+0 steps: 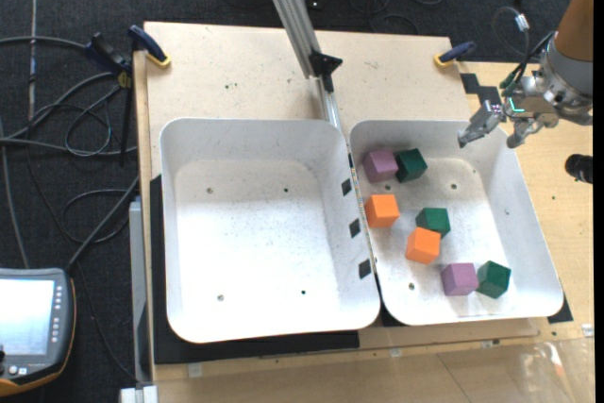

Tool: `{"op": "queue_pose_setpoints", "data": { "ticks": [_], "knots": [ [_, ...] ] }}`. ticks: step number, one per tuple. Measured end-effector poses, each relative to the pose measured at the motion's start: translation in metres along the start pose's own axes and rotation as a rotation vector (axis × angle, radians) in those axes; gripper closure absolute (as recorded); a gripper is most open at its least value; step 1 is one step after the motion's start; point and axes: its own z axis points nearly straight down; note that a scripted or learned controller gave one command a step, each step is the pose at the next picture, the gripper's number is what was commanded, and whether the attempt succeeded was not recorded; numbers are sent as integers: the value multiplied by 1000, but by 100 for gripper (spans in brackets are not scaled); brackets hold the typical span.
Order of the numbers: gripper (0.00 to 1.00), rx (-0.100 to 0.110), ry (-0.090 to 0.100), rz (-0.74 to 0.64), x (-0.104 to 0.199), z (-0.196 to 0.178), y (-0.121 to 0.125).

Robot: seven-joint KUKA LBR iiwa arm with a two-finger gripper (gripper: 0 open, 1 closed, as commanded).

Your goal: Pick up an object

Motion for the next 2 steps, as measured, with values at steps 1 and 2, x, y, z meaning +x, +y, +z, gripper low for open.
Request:
{"op": "queue_pose_setpoints", "data": {
  "ticks": [1, 2],
  "knots": [
    [0, 6, 2, 4, 0, 60, -9],
    [0, 5, 2, 4, -5, 120, -3]
  ]
}}
